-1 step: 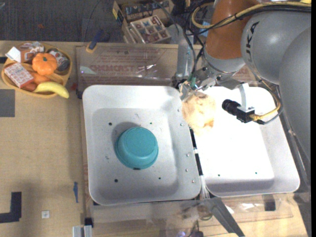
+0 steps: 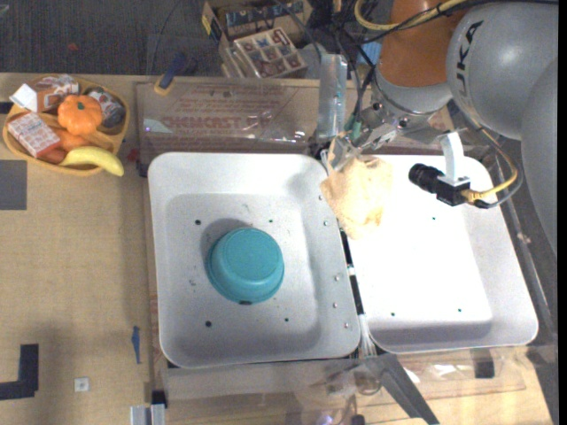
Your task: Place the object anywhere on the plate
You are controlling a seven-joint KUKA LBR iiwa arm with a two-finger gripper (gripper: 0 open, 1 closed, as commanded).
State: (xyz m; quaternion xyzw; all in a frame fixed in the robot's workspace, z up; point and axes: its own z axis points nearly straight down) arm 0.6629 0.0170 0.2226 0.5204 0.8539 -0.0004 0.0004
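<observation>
Camera view — gripper (image 2: 347,151) clenched on pale cloth (image 2: 359,195), above bins' seam; teal plate (image 2: 246,265) left.

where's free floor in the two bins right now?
Left bin: bare floor around the teal plate, widest toward the far wall and the right wall. Right bin: the near half and the right side look bare. Crowded: the far corner by the shared rims, where the tool hangs with a pale floppy object below it.
</observation>
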